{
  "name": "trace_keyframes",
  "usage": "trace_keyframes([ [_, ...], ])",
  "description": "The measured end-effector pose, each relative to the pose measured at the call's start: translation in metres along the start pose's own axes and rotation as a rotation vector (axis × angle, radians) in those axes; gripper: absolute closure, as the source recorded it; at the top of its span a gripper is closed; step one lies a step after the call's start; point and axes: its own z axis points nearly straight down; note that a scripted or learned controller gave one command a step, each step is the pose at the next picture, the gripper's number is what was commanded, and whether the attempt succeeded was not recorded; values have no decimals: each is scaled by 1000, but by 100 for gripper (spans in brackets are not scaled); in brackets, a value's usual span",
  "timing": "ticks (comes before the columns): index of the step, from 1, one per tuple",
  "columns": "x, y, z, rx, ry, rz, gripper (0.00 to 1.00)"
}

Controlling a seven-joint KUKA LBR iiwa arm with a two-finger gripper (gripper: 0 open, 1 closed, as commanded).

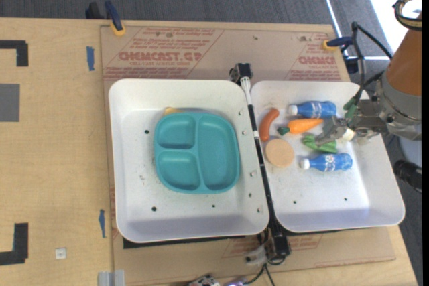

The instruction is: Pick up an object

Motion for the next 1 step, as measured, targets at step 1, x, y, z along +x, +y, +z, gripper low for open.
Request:
trace_keyframes([
  [1, -12, 10, 151, 1, 1, -426, 0],
])
